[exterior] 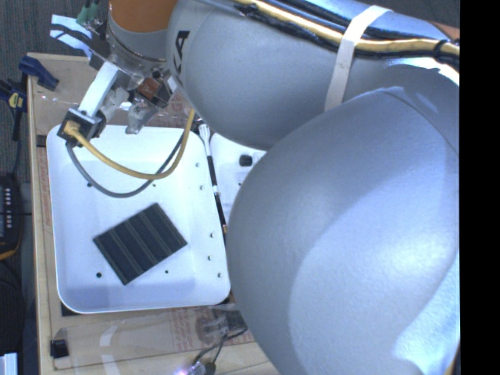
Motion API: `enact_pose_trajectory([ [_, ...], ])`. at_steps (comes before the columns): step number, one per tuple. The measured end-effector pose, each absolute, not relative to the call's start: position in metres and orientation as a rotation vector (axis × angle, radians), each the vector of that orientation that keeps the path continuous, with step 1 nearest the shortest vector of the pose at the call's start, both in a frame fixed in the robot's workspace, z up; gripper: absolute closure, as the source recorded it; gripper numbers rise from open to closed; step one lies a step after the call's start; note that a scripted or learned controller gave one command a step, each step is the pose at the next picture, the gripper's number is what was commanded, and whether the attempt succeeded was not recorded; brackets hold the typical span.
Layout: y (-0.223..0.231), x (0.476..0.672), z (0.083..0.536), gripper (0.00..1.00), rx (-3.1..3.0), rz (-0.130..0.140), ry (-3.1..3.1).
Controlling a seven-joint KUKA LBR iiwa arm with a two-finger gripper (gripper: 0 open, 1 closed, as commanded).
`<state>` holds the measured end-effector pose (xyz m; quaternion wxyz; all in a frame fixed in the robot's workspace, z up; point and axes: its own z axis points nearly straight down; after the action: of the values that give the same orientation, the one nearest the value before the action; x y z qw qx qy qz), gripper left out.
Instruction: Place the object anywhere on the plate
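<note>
Filling the right and upper part of the view, the grey rounded body of the arm [351, 209] bulks closest to the lens, a white strap and a yellow-and-black cable bundle [312, 30] running along its upper link. Follow it up and left, past the orange band [141, 2], and the two-finger gripper [139, 109] hangs over the far edge of the left white shallow bin [70, 287]. Its tips point down toward the bin's back rim, but they are small and tangled in brackets and wiring, so whether they stand apart or together cannot be told, and nothing can be made out between them. A yellow hose [148, 170] and a grey one loop down from the wrist, sagging over the bin's floor. Farther toward the near side of that same bin lies the dark grey ribbed rectangular plate [141, 243], flat on the white floor, turned at a slant, well apart from the gripper. Beyond the dividing black rim, a sliver of the right white bin [230, 170] peeks out from under the arm, with a small dark object [246, 161] on it, too small to identify. Wooden bench top [141, 338] shows along the near edge.
</note>
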<state>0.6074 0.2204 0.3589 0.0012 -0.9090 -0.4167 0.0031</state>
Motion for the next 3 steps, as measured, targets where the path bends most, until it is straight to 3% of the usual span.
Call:
enact_pose_trajectory([
  [1, 0.219, 0.583, 0.323, 1.0, -2.792, 0.013, -1.434],
  [2, 0.218, 0.535, 0.345, 1.0, -2.659, 0.01, -1.666],
  [3, 0.146, 0.497, 0.379, 1.0, -2.371, 0.005, -2.056],
])
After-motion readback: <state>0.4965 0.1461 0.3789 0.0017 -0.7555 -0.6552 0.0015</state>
